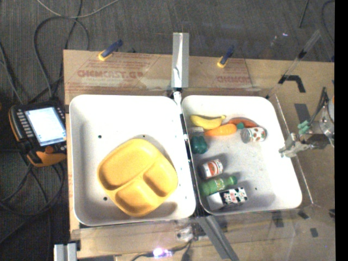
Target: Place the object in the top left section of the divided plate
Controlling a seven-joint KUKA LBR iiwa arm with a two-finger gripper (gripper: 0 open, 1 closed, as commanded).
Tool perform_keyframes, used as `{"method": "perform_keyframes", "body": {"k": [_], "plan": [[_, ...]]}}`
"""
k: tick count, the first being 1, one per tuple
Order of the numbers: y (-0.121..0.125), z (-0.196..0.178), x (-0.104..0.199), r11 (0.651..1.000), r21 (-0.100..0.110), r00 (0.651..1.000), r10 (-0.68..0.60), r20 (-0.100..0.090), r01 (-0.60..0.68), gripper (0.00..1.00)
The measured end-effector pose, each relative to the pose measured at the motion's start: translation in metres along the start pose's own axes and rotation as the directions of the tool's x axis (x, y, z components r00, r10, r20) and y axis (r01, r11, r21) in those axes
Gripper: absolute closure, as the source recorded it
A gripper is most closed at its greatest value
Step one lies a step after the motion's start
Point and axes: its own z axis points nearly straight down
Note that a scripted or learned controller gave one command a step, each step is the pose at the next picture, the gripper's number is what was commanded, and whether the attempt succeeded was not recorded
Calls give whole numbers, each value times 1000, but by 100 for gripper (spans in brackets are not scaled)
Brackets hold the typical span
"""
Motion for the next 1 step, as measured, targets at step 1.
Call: {"method": "perform_keyframes", "body": {"k": [1], "plan": [[28,-106,-10,985,-2,985,-172,2,172,100]]}}
